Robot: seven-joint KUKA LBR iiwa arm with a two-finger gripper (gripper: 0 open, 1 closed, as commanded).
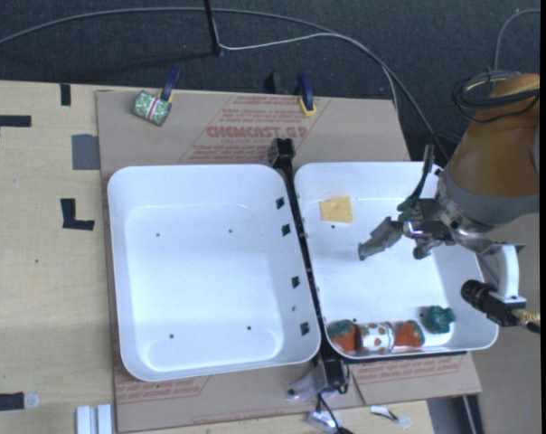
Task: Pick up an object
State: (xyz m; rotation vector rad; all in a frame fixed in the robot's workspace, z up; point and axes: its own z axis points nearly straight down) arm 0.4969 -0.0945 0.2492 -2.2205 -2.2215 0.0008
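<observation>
Two white bins point(201, 183) are carried on the surface. The hand point(392, 240), fingers spread with nothing between them, is held over the right bin. A yellow block point(336, 210) is seen just beyond its tip; small toys point(377, 336) are lined along the near wall.

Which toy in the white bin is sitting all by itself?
The flat yellow square near the top of the right bin. The other toys crowd along the bottom edge: a red-and-green one, a red-and-white can, an orange one, a green one.

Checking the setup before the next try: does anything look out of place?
One thing: a small green patterned block lies outside both bins, on the cardboard sheet behind the left bin. The other objects sit inside the right bin.
</observation>
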